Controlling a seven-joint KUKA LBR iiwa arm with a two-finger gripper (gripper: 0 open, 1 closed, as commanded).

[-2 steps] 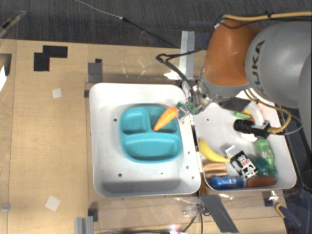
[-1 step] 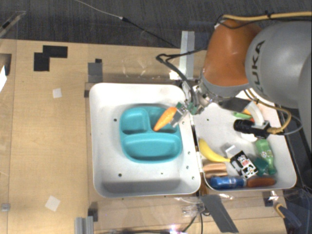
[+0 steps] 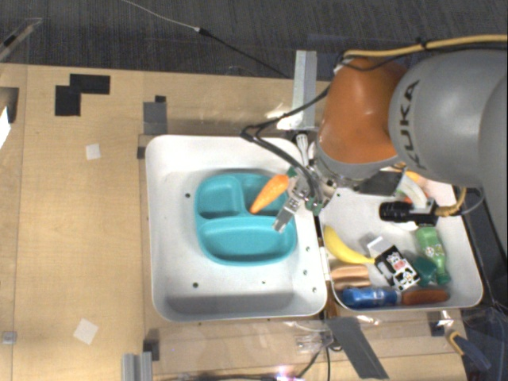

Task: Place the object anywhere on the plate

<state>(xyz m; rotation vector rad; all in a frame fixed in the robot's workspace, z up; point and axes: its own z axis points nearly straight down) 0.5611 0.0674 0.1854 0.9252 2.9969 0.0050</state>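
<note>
My gripper (image 3: pixel 295 199) hung over the right side of the teal plate (image 3: pixel 238 244), which sat in the left bin (image 3: pixel 171 213). The carrot (image 3: pixel 270 193) lay tilted at the plate's upper right compartment, its orange tip toward the bin's right wall, its lower end over the divider. Whether it rested on the plate or hung off my gripper, I could not tell. Whether the gripper was open or closed on anything I also could not tell; the wrist hid too much.

Risks as I judged them:
- Carrot sat close to the plate's right rim. A release from height could have let it roll, being round and tapered, over the rim into the bin.
- If it was barely pinched at its end, it might have swung and dropped askew.
- If already down, pulling my gripper away might have dragged it off, since the two looked to be touching.
- Plate appeared light and loose in the bin; a nudge could have shifted it.

Right bin (image 3: pixel 468 276) held a banana (image 3: pixel 343 247), a blue item (image 3: pixel 367 297) and other clutter, well clear of the work.
</note>
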